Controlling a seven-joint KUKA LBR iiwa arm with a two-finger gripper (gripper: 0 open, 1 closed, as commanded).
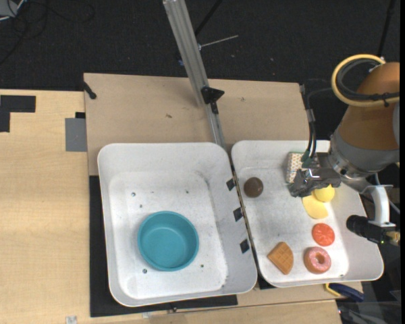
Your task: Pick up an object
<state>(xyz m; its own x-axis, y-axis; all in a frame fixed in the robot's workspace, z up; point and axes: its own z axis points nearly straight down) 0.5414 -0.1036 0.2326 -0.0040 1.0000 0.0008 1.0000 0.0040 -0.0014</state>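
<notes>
over the right bin [364, 270], the gripper [306, 183] hovers beside a yellow toy [317, 204]; grip state unclear; next: descend, grasp.

Alu rail [189, 52] leaning over bench [40, 181]; cables [7, 5] top-left.

text: none legible | labels: none | numbers: none | signs: none
</notes>
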